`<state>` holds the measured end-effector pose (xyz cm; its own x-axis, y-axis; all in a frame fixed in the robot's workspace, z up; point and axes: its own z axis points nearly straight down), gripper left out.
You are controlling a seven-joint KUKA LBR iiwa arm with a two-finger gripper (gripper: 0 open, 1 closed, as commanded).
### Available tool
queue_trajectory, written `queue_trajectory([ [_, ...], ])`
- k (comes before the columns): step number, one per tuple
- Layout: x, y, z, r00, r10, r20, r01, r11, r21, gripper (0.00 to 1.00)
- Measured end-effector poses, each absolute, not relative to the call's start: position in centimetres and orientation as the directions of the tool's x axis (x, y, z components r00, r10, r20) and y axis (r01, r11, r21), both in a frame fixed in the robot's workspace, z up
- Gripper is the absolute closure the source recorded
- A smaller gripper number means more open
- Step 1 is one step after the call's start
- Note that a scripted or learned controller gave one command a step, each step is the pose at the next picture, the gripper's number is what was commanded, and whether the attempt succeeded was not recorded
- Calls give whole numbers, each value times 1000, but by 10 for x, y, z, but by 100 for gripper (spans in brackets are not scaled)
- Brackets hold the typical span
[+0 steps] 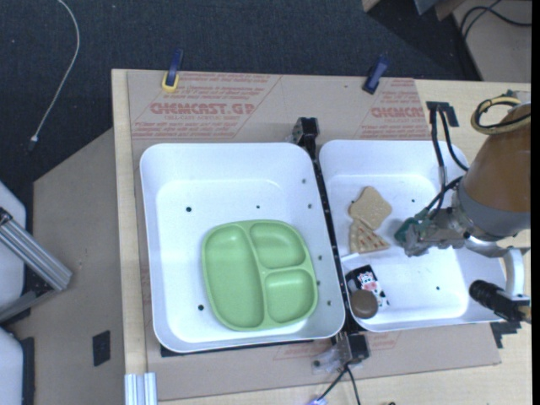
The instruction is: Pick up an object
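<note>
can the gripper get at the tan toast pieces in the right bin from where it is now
Probably yes. The gripper hangs inside the right bin, just right of the toast pieces, and nothing lies between them.

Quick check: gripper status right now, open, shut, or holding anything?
Gripper: over the right bin, beside the tan toast-like pieces; open or shut cannot be told, and nothing is seen between its fingers.

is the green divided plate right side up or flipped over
Right side up: the green divided plastic plate in the left white bin shows its three hollow compartments facing upward.
</note>
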<state>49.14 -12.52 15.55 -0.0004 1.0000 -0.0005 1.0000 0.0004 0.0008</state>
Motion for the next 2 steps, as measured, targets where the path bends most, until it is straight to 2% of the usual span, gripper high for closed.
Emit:
queue_trajectory([
  [1,493,-125,204,-1,1000,-2,1000,1,6,100],
  [2,505,-70,217,-6,1000,0,1000,6,4,100],
])
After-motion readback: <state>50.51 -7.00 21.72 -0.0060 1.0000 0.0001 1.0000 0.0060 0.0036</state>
